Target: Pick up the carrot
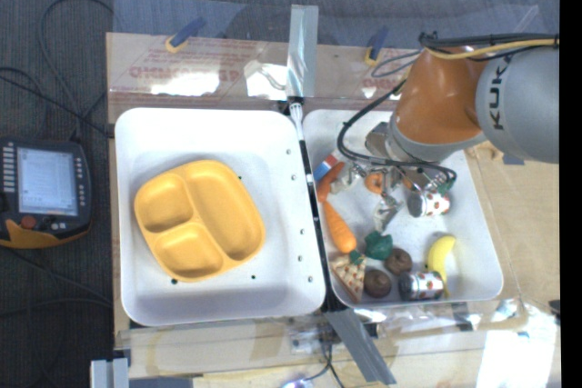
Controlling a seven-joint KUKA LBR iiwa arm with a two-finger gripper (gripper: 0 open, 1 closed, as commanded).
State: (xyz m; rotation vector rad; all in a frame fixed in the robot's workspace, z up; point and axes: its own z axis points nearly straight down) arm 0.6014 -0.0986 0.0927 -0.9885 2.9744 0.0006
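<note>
Nearest us, along the front wall of the right bin (486, 286), we see a small can (421, 285), a brown ball-like item (397, 261), a dark green piece (378, 243) and a yellow banana (441, 253) crowded together. Just behind and left of them lies the carrot (339, 229), slanted against the bin's left wall, with nothing on top of it. In the left bin (145, 304) sits a yellow divided tray (197, 218), probably parked out of the sorting area. Farther back, the pincer (393, 195) hangs over the middle of the right bin, to the right of the carrot and apart from it; we cannot tell whether it is open or closed. We judge the grasp not yet made. Beyond the bench, a teach pendant (44, 186) rests on the floor.
</note>
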